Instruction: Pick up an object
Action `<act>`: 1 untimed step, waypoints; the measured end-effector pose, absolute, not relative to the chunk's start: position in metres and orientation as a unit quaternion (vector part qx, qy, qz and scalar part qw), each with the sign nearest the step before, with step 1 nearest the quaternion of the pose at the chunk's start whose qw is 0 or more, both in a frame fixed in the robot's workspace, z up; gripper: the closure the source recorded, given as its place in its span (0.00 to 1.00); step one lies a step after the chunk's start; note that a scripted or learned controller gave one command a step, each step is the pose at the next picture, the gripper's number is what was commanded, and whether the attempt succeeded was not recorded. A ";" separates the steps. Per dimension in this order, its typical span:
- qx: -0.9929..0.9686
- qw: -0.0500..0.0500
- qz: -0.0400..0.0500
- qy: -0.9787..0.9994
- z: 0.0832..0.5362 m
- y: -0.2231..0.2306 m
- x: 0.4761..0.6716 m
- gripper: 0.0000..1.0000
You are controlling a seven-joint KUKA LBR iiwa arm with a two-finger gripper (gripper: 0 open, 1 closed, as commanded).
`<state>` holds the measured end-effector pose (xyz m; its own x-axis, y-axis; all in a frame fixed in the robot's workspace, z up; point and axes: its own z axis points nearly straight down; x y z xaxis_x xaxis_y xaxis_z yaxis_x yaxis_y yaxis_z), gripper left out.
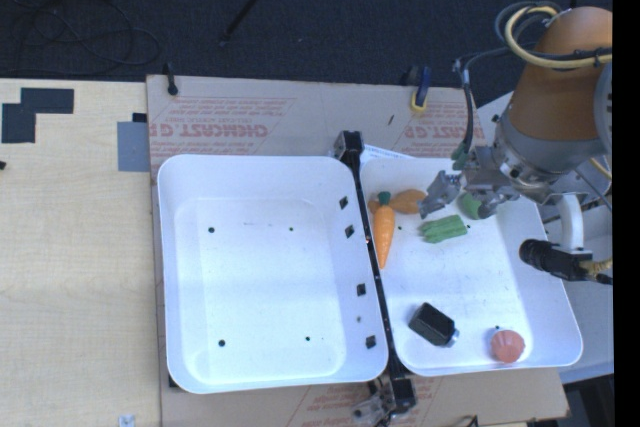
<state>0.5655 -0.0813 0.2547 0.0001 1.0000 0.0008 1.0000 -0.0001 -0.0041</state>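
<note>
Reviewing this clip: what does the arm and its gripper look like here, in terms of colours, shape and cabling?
The arm is a rounded grey body topped by a broad orange band, with a yellow cable loop above it and thin dark cables trailing alongside. Its wrist narrows to a grey metal two-finger gripper with dark angular fingers.

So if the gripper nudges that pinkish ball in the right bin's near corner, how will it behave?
The pinkish ball looks round, so it would probably roll when nudged. It sits near the right bin corner wall, which may stop it. Its curved surface could slip from two fingers.
</note>
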 end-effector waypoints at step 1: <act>-0.708 0.004 0.003 -0.706 0.210 -0.065 0.510 0.00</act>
